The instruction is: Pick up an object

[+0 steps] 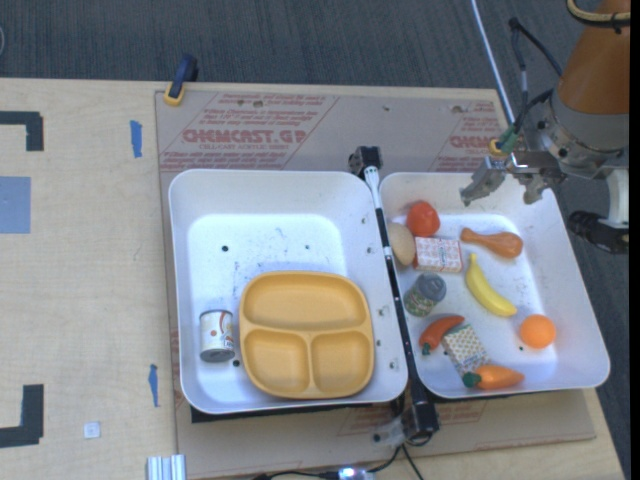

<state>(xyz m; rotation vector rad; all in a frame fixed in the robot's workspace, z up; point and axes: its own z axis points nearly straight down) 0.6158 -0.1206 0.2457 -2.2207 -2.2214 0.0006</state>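
Hovering above the right bin's (590, 353) far edge, gripper (508, 181) fingers spread, nothing between them. Arm cropped at frame right. Small can (216, 335) label unreadable.

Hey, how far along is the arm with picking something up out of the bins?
Early stage. Done: the gripper is over the far edge of the right bin, fingers spread. In hand: nothing sits between the fingers. Left: drop onto an item, perhaps the tomato or chicken drumstick nearest it, close and lift. The banana, orange and other toys lie untouched.
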